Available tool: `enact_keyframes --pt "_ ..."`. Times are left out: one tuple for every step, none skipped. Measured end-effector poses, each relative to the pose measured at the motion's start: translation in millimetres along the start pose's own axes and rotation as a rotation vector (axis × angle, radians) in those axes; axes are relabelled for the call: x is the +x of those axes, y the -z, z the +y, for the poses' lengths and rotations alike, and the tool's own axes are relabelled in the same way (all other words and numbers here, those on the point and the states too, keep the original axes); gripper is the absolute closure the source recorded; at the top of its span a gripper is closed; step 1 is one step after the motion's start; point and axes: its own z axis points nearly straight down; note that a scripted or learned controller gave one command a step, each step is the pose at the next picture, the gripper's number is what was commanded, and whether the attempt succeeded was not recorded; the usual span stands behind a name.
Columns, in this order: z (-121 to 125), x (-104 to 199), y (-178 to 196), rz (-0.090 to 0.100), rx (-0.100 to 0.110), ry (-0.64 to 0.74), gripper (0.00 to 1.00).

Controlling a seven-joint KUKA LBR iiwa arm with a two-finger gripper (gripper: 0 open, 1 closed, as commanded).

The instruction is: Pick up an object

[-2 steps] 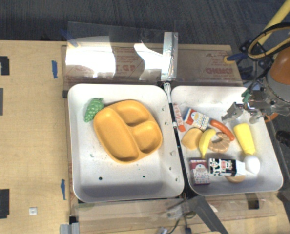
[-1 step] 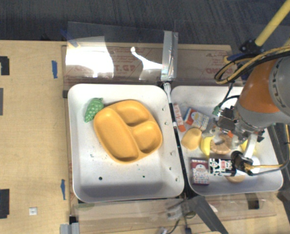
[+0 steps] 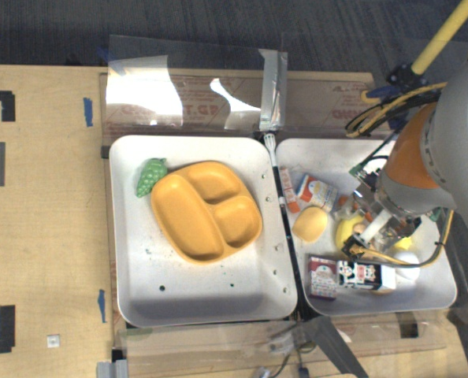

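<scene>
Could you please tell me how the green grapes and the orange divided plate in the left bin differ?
The green grapes are a small, bumpy cluster; the orange divided plate is far larger and smooth, with three compartments. The grapes sit near the bin's upper left corner, while the plate fills its middle. Both lie in the left bin, apparently touching at the plate's rim.

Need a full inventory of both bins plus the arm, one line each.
left bin: 1, white, left half of bench
right bin: 1, white, right half of bench
divided plate: 1, orange-yellow, middle of left bin
grape bunch: 1, green, left bin, at the plate's upper-left edge
round fruit: 1, yellow-orange, right bin, left part
snack packet: 1, white and orange, right bin, upper left
carton: 1, dark red, black and white, right bin, front
arm: 1, grey with orange band, over right bin
gripper: 1, low over right bin
</scene>
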Motion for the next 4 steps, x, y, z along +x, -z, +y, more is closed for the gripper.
enact_keyframes --pt "0 0 10 -0.001 0.003 0.001 1.00" --pt "-59 63 98 0.000 0.006 0.110 1.00" --pt "-128 65 165 -0.007 0.005 -0.408 1.00" --pt "-84 99 296 -0.002 0.003 -0.397 1.00"
